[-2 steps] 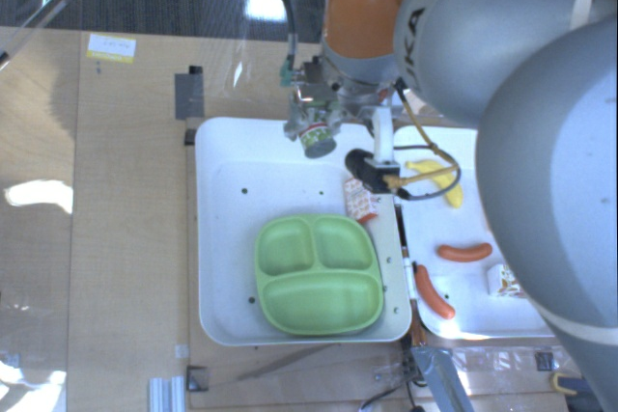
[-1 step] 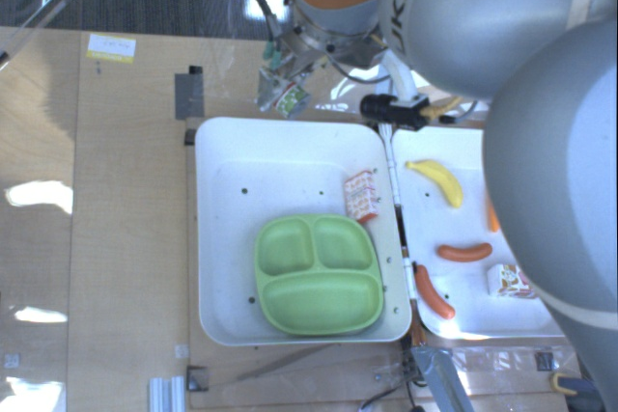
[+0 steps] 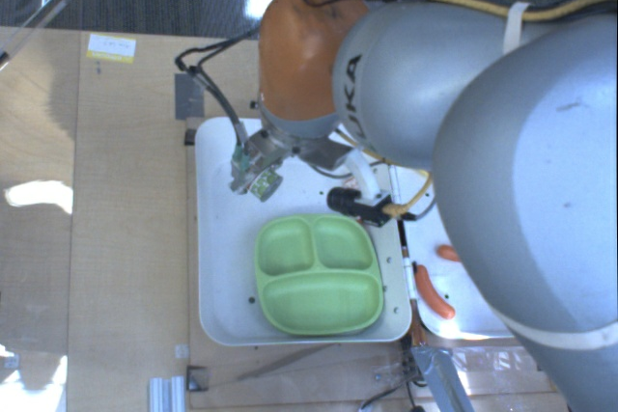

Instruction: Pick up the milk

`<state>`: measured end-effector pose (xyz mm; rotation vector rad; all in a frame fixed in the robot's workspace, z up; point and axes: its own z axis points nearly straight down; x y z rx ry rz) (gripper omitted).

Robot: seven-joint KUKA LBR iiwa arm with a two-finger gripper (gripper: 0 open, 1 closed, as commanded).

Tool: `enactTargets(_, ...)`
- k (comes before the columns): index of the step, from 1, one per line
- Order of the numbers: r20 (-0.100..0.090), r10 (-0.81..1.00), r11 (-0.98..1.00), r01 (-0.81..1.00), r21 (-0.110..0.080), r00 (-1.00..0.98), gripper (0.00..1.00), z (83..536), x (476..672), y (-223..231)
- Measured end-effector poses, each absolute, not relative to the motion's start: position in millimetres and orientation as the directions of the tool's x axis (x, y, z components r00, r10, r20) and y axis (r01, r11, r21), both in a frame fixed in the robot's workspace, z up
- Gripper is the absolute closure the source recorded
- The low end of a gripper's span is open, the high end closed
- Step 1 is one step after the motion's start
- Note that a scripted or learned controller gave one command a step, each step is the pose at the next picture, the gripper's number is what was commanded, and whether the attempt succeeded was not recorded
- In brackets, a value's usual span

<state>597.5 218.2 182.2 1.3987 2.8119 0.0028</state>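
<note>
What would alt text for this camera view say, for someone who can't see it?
A large grey robot arm reaches from the right over a white bin holding a green divided plate. Its gripper hangs above the bin's far left corner; a hot dog lies in the neighbouring bin.

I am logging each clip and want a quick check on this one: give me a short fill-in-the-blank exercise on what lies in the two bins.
1. The light green plastic divided plate has ___ compartments.
2. That plate lies in the ___ shallow white bin.
3. The orange-red hot dog sausage lies in the ___ bin.
4. The band above the grey arm's wrist is ___.

Missing words: three; left; right; orange.
</note>
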Motion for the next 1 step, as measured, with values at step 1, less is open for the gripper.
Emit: enactTargets(1, -0.007, 0.426, 0.905, 0.426, 0.007, -0.905, 1.00, 240.5, 615.9, 185.3)
